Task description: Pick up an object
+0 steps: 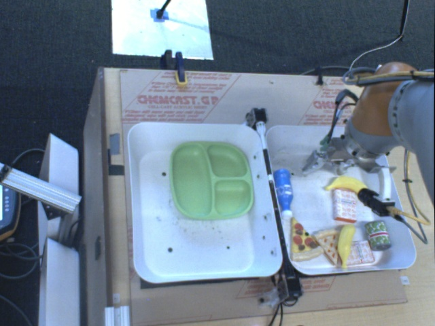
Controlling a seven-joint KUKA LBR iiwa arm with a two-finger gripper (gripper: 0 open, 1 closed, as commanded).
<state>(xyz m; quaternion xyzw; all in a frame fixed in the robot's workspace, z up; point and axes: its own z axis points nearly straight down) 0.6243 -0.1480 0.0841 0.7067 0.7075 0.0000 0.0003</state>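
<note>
Pizza slices [314, 242] sit at right bin's [299, 141] front edge — my gripper [327, 160] hovers at the back, fingers apart, holding nothing; wrist partly cut off.

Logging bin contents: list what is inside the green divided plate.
The green divided plate lies in the left bin. Its three compartments show bare green, with nothing in them. Whatever lies beneath the plate is covered.

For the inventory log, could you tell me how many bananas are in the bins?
2, both in the right bin: one banana below the gripper, the other banana near the front edge beside the pizza slices. The arm may hide more.
</note>
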